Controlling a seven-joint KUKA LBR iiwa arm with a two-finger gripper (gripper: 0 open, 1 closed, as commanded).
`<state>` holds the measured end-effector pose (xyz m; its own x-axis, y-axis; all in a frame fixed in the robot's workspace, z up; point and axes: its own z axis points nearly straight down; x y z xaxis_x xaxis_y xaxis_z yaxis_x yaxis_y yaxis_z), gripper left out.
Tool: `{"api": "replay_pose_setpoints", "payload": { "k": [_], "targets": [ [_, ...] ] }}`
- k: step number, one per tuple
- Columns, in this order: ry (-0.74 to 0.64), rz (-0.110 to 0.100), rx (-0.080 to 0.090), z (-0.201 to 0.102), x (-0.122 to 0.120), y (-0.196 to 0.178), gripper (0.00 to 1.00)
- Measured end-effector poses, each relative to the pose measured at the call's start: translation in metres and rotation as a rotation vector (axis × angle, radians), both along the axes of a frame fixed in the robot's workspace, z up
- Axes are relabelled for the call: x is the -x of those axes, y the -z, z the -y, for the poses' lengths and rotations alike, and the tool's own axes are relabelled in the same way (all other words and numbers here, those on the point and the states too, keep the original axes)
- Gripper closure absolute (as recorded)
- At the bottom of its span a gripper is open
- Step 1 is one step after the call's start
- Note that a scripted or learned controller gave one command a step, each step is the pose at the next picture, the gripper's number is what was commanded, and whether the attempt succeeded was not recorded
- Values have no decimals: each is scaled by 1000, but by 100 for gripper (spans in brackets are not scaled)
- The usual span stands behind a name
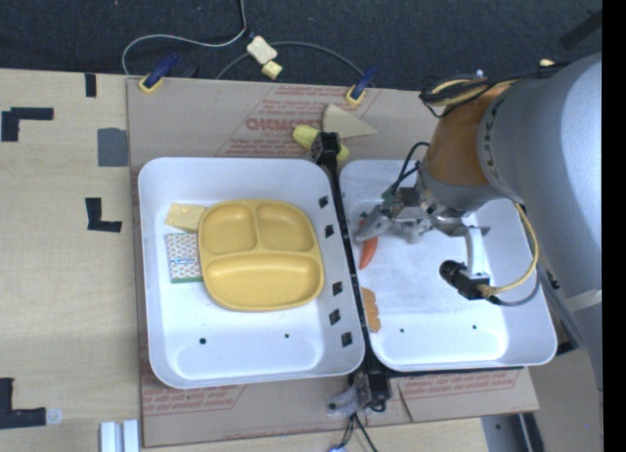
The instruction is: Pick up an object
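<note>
Left white bin [161, 342]: yellow three-compartment plastic plate [260, 254] with a small patterned card [182, 255] touching its left edge, both untouched. Right white bin [509, 342]: slim orange carrot-like piece [368, 251] lies by the left wall, not yet lifted. Claw [377, 225] sits low just above it; its opening cannot be told. Grey arm bends down from the right.

Divided plate [260, 254] lies in left bin [156, 245].
</note>
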<state>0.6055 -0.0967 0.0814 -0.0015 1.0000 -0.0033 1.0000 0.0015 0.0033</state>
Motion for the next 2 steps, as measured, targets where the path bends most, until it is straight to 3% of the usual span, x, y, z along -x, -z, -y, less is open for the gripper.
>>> {"api": "replay_pose_setpoints", "payload": {
  "k": [1, 2],
  "targets": [
    [0, 3, 0, 0, -2, -16, 100],
    [-7, 3, -5, -72, -11, -108, 100]
  ]
}}
